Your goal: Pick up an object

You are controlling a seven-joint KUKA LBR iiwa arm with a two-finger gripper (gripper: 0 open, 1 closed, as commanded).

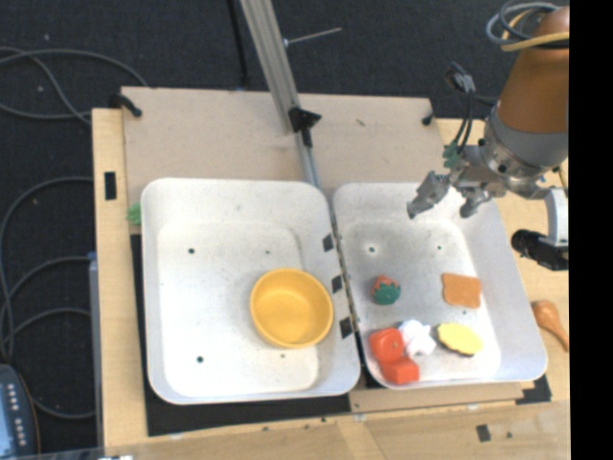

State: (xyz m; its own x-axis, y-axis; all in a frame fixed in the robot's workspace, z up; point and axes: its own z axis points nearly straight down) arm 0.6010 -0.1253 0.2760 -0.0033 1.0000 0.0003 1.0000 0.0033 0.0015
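- Nearest the camera, along the front edge of the right bin (498,257), lie a red piece (392,354) in the front left corner, a small white piece (415,336) touching its right side, and a flat yellow piece (460,339) just to the right of that
- A little farther back in the same bin, a small green and red toy (385,290) sits left of centre; an orange wedge (462,290) lies near the right wall, well apart from the toy
- In the left bin (192,228), a yellow bowl (290,307) stands upright toward the front right, close to the divide between the bins
- On the bench outside the right bin, an orange object (547,320) rests at the right edge
- Farther back, the gripper (447,199) hangs above the rear of the right bin, its two fingers spread wide with nothing between them; it is well apart from every piece below
- Beyond the bins, a grey metal post (273,51) rises at a slant from the rear of the bench
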